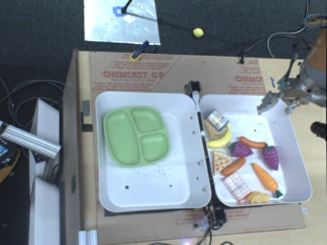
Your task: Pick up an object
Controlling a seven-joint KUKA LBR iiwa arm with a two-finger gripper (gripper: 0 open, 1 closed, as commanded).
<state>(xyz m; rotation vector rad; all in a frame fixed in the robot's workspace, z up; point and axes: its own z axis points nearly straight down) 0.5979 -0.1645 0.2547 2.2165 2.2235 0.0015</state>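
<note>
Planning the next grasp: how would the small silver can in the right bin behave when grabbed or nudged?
The can lies tilted on its side, so it would probably roll if nudged. Its shiny metal looks stiff but possibly slippery. Leaning against the banana, it may shift that too.

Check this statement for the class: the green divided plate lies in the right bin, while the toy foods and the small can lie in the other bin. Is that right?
Not quite. The camera view shows the green divided plate in the left bin; the toy foods, such as the carrot, and the small can lie in the other, right bin.
</note>
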